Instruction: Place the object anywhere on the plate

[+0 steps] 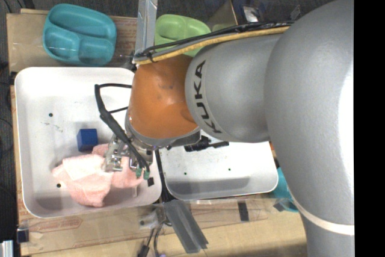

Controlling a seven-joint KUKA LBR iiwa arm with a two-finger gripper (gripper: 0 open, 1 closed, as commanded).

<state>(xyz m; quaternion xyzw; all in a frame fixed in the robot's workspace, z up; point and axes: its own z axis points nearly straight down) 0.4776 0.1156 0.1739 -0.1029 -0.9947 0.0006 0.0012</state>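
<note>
Blue block [87,139] sits in the left bin [30,105] beside a pink cloth [90,180], where the gripper [120,161], finger state unclear, risks snagging fabric instead.

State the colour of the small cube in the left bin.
Blue; the cube shows clearly in the camera view.

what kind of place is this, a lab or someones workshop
Most likely a robotics lab test bench. A KUKA arm reaches over two shallow white bins, its gripper above a pink cloth and a blue block, with teal and green plastic trays parked behind.
</note>
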